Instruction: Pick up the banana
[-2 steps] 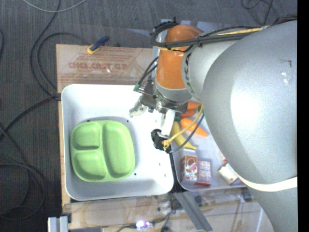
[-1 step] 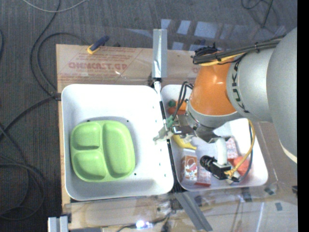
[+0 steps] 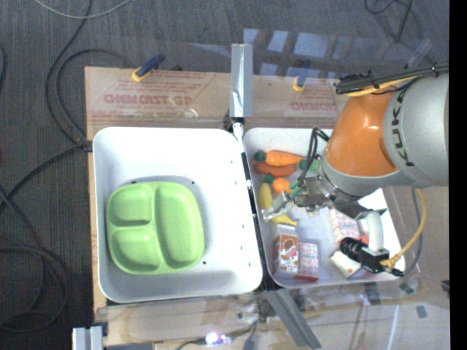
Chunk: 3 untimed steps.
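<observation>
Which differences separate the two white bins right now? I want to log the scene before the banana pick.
The left bin holds one large green divided plate; the right bin holds many small things, among them a carrot, a banana and a small carton. The left bin looks wider. The arm reaches over the right bin, its pincer low by the banana; nothing hangs over the left bin. Both are shallow and white.

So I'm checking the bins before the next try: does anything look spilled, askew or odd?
Nothing stands out. The green divided plate lies flat in the left white bin; the toy food, including the yellow banana and orange carrot, sits jumbled but contained in the right bin.
</observation>
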Tool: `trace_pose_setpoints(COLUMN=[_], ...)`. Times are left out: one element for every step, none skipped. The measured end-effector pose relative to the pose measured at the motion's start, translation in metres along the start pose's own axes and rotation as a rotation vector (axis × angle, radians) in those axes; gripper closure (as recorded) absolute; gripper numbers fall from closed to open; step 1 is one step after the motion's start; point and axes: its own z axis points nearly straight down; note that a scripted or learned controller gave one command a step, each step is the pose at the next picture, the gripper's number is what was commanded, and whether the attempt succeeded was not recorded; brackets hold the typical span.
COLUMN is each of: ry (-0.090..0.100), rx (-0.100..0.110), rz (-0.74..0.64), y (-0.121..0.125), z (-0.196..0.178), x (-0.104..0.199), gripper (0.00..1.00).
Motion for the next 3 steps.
trace_pose_setpoints(ry=[0.002,0.001,-0.006], rx=[-0.002,-0.001,-0.014], rz=[0.000,-0.344,-0.324], y=[0.005,0.055,0.052], z=[0.085,0.043,0.091], x=[-0.062,-0.059,-0.061], gripper=[0.00,0.00,0.00])
